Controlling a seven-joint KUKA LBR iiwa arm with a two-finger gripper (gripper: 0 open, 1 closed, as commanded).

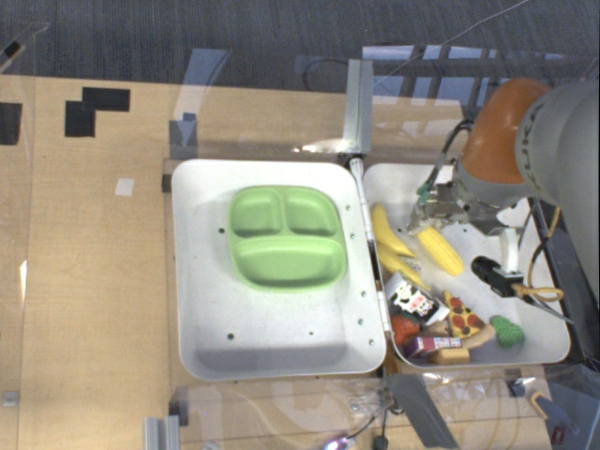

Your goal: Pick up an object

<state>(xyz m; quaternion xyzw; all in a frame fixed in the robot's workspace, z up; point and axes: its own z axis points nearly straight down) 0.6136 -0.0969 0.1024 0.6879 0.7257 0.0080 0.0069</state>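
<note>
Since toys crowd the right bin (553, 340), poised above corn (439, 250) at its far end; hand (433, 204) state unclear.

Two bins side by side on table (84, 279).
L bin (202, 336): divided tray (286, 235) at centre. R bin (544, 340): banana (386, 242) at 9 o'clock, corn (439, 250) just beside it; small items w/ pizza slice (461, 319) heaped at 6.

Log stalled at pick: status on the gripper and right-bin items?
Gripper low in right bin, above the corn cob; nothing seen held. Banana close beside the corn. Other toys piled at bin's near end. Green divided plate alone in left bin.
</note>
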